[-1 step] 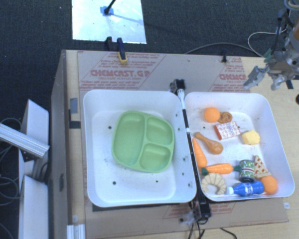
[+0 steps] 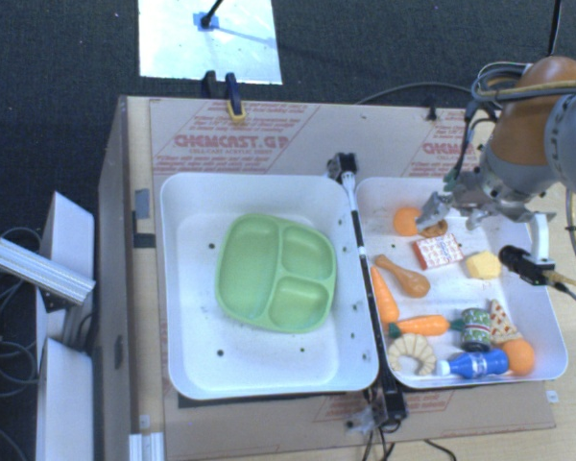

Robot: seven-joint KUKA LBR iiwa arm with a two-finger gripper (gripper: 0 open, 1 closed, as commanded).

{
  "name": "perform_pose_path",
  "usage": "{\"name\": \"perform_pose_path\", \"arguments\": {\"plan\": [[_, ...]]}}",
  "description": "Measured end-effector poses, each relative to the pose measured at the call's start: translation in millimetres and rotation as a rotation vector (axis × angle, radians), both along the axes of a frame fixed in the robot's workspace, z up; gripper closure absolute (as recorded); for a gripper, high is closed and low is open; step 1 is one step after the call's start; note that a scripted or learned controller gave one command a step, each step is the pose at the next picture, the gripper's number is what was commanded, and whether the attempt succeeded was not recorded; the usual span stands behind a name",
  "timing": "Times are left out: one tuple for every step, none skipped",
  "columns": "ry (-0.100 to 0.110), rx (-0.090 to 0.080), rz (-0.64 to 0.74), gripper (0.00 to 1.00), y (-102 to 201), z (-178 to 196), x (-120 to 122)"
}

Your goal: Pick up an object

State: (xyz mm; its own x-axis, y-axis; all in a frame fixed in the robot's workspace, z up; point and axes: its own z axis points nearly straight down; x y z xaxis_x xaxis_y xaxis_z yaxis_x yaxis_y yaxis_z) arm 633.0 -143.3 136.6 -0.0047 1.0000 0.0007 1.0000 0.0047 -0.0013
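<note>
- Camera view: gripper (image 2: 453,211) over right bin's (image 2: 555,327) far end, fingers spread apart, nothing between them.
- Left fingertip just above small brown piece (image 2: 435,228), beside orange ball (image 2: 406,222).
- Red-and-white packet (image 2: 438,252), yellow block (image 2: 482,265), carrots (image 2: 424,326) nearer front.
- Green divided plate (image 2: 276,273) in left bin (image 2: 197,373).

The bench (image 2: 269,128) is covered with a brown protective sheet printed with red letters, and it stands on a dark carpet floor (image 2: 58,65). On the floor behind the bench lies 1 pale square sheet (image 2: 206,27) (it reflects the light, and a thin dark rod crosses it). At the left edge there are an aluminium rail (image 2: 34,262) and white panels (image 2: 62,353).
</note>
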Motion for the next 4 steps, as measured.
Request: {"name": "perform_pose_path", "arguments": {"plan": [[-0.008,-0.003,0.001,0.0,20,-46,21],[-0.001,0.0,-0.003,0.0,49,-53,-49],[-0.004,-0.002,-0.001,0.0,24,-52,10],[0.011,0.0,-0.004,0.0,29,-52,33]]}}
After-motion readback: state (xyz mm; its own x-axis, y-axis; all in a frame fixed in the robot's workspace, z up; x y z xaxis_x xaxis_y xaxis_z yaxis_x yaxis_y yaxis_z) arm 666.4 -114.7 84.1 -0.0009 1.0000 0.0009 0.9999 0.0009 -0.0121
